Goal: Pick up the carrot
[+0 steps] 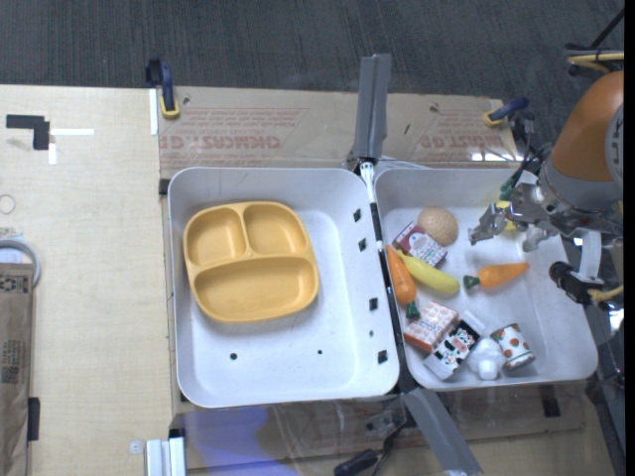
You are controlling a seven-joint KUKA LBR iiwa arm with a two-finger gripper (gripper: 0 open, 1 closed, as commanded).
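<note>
Carrot (502,275), orange, tapered, green stem end left

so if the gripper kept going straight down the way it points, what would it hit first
Probably the bare floor of the right bin, just above the carrot. The gripper hangs beyond the carrot's right end, though depth is hard to judge.

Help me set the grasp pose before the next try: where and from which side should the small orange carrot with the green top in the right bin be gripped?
Grip the small orange carrot at mid-body, coming straight down from above, fingers closing across its width. It lies flat and roughly left-right on the white right bin, green end left, with bare floor on both long sides. The yellow banana lies just past that green end, so stay off that tip.
</note>
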